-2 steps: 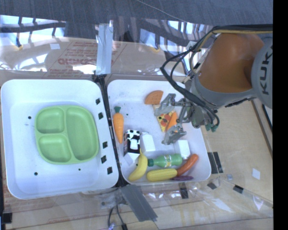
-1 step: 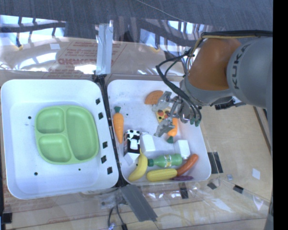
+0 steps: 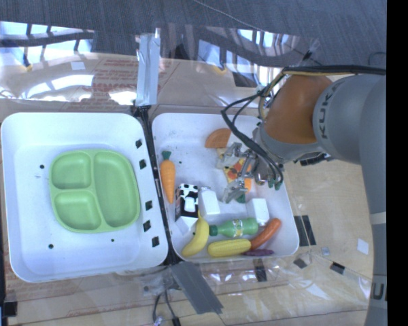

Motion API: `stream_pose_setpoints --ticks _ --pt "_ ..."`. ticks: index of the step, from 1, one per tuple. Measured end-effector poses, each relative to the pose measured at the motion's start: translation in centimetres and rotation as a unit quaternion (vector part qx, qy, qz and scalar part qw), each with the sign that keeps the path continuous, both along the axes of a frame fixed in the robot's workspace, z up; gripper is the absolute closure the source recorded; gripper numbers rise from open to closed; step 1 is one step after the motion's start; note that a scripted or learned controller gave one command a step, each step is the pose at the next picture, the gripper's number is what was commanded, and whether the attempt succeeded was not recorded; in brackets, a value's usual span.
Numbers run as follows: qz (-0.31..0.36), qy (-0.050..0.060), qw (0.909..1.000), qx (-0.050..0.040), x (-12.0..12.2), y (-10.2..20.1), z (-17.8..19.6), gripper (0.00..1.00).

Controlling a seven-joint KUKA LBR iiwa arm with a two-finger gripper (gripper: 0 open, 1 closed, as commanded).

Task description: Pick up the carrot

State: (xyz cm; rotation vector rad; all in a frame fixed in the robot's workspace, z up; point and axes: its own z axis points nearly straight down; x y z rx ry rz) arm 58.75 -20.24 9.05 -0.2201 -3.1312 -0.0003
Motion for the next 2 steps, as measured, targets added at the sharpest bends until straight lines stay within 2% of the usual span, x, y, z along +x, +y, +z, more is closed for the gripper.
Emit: stream_pose_setpoints --ticks 1,2 --pt "0.005 -0.003 1.0 -0.0007 0.3 0.3 1.3 1.0" --pt "-0.044 -0.003 0.999 0.0002 -4.3 8.1 8.2 1.0"
